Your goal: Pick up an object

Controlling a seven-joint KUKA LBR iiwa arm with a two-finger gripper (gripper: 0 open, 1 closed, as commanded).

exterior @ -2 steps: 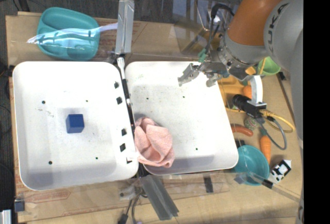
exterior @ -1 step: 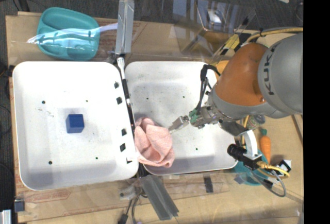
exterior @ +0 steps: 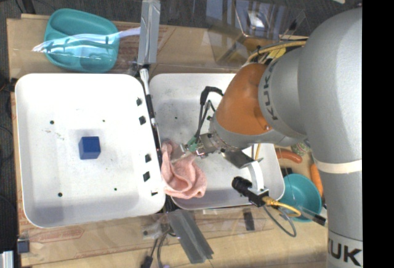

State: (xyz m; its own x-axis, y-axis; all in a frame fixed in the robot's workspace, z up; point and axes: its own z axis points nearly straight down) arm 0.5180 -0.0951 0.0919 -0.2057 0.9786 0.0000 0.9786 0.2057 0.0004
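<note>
Arm [exterior: 320,94] reaches in over the right bin [exterior: 178,91], orange band [exterior: 243,106] above the wrist. Gripper [exterior: 192,148] sits low in that bin, near its left wall. Whether it is released or clenched on something: cannot tell from this view, the tip is too small and cluttered to read

Pink cloth [exterior: 182,175] lies crumpled in the right bin just below and slightly left of the gripper, its upper edge touching or nearly touching the tip; contact cannot be confirmed. Cloth rests against the bin's left wall

Blue cube [exterior: 90,146] sits well to the left of the gripper, in the left bin [exterior: 37,106], level with the tip and apart from all walls

Teal scoop [exterior: 80,39] lies on the bench far up and left of the gripper, outside both bins. Teal bowl [exterior: 305,194] sits right of and below the gripper, beside the right bin
</note>
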